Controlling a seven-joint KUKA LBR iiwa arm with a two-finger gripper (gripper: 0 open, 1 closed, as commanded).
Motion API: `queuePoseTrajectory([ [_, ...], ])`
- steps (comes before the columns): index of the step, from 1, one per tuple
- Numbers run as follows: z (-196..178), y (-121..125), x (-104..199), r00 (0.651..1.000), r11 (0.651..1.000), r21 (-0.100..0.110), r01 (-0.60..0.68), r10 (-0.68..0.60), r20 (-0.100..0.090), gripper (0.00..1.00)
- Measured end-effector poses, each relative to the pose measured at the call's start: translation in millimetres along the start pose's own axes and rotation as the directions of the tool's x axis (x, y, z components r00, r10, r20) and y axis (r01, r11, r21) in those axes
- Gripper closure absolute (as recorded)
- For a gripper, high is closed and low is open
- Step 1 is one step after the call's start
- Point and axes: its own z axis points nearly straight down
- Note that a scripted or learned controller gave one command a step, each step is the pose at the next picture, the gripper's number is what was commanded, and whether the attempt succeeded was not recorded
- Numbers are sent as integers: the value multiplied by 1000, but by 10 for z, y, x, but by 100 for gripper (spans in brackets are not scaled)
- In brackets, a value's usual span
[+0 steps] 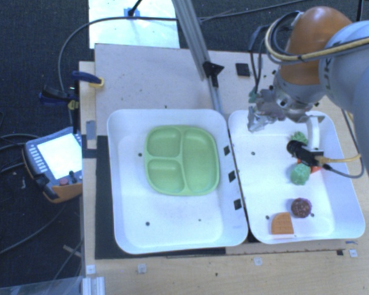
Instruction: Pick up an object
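Gripper: hovering over right bin, finger state indiscernible | Risk: missing green toy sitting well apart.

My bench has a pale speckled board top, sitting on dark grey carpet. Blue clamps grip the bench's left edge near its far corner. Off that left edge, on the carpet, my teach pendant lies screen up, lit, black cables trailing round it. Beyond the far edge a bright reflective sheet catches the light. A grey metal pole slants across the far edge
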Motion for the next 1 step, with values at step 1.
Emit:
queuePoseTrajectory([
  [1,-141,-66,553,1000,1000,-2,0,0,0,100],
])
